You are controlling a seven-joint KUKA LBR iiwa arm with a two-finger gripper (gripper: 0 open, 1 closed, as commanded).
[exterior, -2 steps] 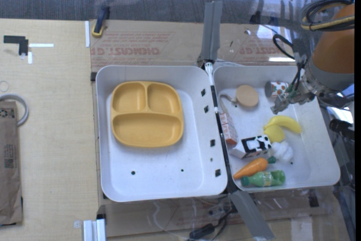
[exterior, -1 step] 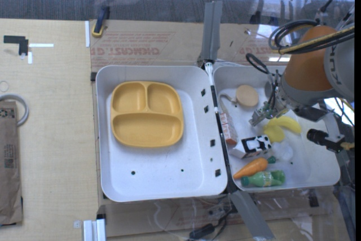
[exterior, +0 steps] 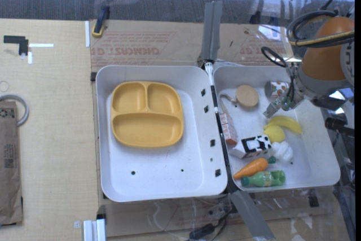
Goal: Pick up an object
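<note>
Here, the gripper [exterior: 280, 103] hangs low over the right bin [exterior: 316, 178], just above a yellow banana [exterior: 285, 123]; whether its fingers are parted cannot be told, and nothing shows between them. Nearby lie a round wooden disc [exterior: 247, 96], a toy cow [exterior: 257, 145], a carrot [exterior: 250, 167] and a green bottle [exterior: 264, 179]. A yellow divided plate [exterior: 146, 113] sits in the left bin [exterior: 163, 178].

Grey arm [exterior: 316, 84], orange band [exterior: 327, 48], looping black cables [exterior: 307, 22], small metal pincer [exterior: 280, 105].
</note>
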